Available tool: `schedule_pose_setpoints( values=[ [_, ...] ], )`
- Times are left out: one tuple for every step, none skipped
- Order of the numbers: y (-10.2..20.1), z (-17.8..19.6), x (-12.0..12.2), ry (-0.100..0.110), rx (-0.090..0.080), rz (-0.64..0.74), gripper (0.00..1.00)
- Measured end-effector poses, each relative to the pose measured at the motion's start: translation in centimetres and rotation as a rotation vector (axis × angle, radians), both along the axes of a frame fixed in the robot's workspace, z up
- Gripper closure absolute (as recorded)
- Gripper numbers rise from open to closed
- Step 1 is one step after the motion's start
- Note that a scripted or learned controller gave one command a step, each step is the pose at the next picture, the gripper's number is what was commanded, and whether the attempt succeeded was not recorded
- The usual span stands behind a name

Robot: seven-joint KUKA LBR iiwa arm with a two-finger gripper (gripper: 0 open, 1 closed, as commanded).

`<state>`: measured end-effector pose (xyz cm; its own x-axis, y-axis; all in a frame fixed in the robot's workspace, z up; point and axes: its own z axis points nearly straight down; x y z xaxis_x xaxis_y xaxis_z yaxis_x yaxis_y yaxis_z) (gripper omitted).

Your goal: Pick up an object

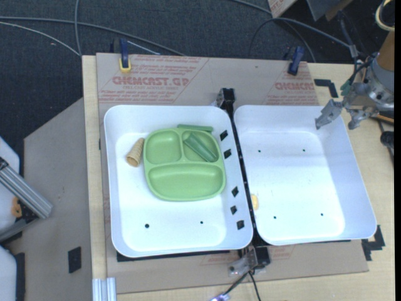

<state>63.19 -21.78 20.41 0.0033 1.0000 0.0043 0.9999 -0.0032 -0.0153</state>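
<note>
- The gripper (341,119) hangs over the far right corner of the right bin (301,193), fingers spread apart with nothing between them.
- A green divided plate (183,168) lies in the left bin (169,231).
- A green stick-like piece (200,145) rests in the plate's far right compartment.
- A tan cone (134,152) lies just beside the plate's left edge.
- A small yellow object (254,201) sits near the right bin's left wall.

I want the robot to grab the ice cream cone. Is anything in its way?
The gripper hovers at the right bin's far right edge. The cone lies in the left bin, with the green divided plate and the bins' middle rims between them. Nothing covers the cone from above.
</note>
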Motion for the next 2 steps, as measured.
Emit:
schedule_pose_setpoints(
  values=[
    [0.1,1.0,0.3,-0.015,-0.004,0.004,0.00],
    [0.2,-5.3,0.2,-0.010,-0.002,0.004,0.00]
  ],
)
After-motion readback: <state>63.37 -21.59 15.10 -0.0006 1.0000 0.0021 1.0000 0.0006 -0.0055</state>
